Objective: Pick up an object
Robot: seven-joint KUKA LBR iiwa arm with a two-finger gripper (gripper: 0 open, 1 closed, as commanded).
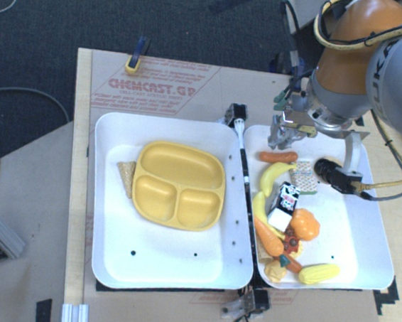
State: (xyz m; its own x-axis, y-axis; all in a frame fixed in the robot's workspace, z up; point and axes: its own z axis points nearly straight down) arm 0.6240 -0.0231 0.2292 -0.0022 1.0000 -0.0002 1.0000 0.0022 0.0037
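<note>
At the far left corner of the right bin: the pincer (pixel 283 138) hangs on the grey and orange arm (pixel 354 58), which comes in from the right.
Pincer, how far open: I cannot tell from where I stand; the metal tip is too small and cluttered to read.
Pincer, hold: nothing can be seen gripped in it.
Pincer, touch: its tip is just above the sausage (pixel 278 157); whether the 2 meet I cannot tell.
Sausage: orange-red, lying flat across the far end of the right bin (pixel 372 232), nearest thing to the pincer.
Bananas: 2 of them, one banana (pixel 272 177) just in front of the sausage, a second banana (pixel 258 205) curving along the bin's left wall.
Small box (pixel 284 201): black and white, tilted, between the bananas and the orange fruit (pixel 306 225).
Speckled piece (pixel 303 177): beside the upper banana, behind the box.
Carrot (pixel 268 237): slanted, in front of the second banana, touching the pile.
Corn cob (pixel 318 273): yellow, at the near edge, a little apart from the rest.
Left bin (pixel 109 218): holds a yellow plate (pixel 178 184) with 3 compartments, and a tan wedge (pixel 125 174) poking out from under its left rim.
Bench (pixel 158 88): a brown board with red lettering lies under the 2 bins.
</note>
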